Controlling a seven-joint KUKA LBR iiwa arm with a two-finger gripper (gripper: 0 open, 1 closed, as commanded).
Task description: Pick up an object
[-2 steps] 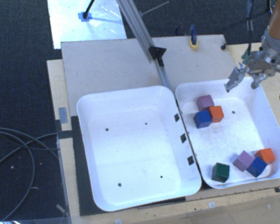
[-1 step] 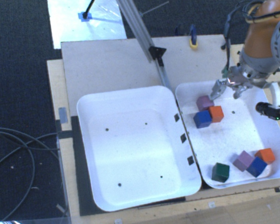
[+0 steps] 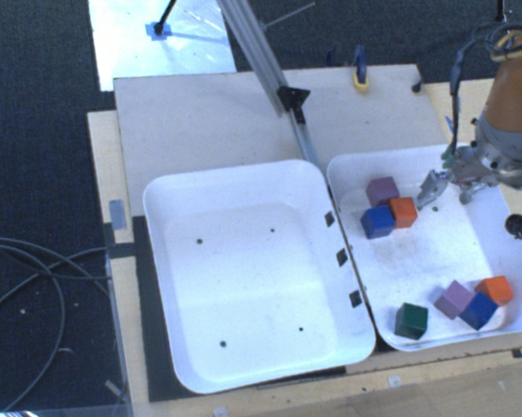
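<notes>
My gripper [image 3: 449, 190] hangs over the upper right part of the right bin [image 3: 436, 252], its two metal fingers spread apart with nothing between them. Just left of it sits a tight cluster: a purple block [image 3: 381, 189], an orange block [image 3: 403, 211] and a blue block [image 3: 377, 222]. The left fingertip [image 3: 426, 194] is close beside the orange block, apart from it. Along the bin's front edge lie a green block [image 3: 411, 320], a lilac block [image 3: 454, 299], a second blue block [image 3: 478, 310] and a second orange block [image 3: 497, 290].
The left bin [image 3: 250, 275] stands beside the right one, with a shared rim between them. A slanted metal pole [image 3: 260, 47] rises behind the bins. A yellow clamp [image 3: 359, 75] sits at the bench's back edge. Cables lie on the floor at left.
</notes>
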